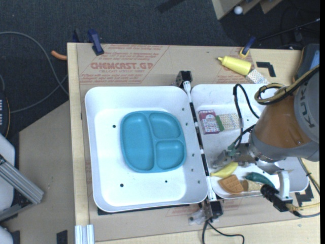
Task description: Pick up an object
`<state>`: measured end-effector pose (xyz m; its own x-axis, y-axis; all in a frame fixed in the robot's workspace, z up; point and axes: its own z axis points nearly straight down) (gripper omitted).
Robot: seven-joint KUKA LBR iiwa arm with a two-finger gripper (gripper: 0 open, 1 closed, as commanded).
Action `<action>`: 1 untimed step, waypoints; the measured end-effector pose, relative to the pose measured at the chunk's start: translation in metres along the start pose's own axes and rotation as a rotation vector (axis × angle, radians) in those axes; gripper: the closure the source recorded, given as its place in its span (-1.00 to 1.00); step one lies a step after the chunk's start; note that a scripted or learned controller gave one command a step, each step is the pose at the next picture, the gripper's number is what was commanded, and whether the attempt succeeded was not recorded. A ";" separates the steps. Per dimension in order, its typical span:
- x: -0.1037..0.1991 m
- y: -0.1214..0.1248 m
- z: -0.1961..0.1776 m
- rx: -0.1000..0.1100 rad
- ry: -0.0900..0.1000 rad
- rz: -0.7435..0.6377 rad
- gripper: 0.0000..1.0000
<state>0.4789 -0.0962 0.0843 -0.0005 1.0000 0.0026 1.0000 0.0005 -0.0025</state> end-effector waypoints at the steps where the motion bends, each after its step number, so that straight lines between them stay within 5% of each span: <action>1: 0.000 0.000 0.000 -0.002 -0.001 0.001 -1.00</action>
